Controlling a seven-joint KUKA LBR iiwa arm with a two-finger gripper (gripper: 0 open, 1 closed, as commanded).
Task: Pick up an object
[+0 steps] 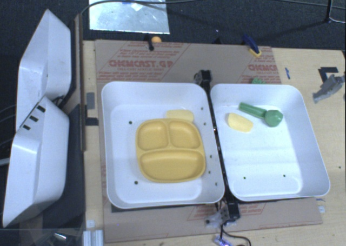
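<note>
In the right bin [303, 180], a green scoop-like toy [262, 113] lies near the far wall. A small yellow piece [239, 122] rests just left of it. The left bin [121, 185] holds a yellow divided plate [171, 150], with a pale yellow block [180, 115] touching its far edge. A grey part that looks like my gripper [328, 88] pokes in from the right, outside the right bin's far right corner and well apart from every object.
The bins sit side by side on a cardboard-covered bench [162, 64]. White housings [38, 120] stand along the left. A shiny metal sheet [128, 1] and cables lie on the dark floor behind. A blue-yellow clip [251, 45] sits at the cardboard's far edge.
</note>
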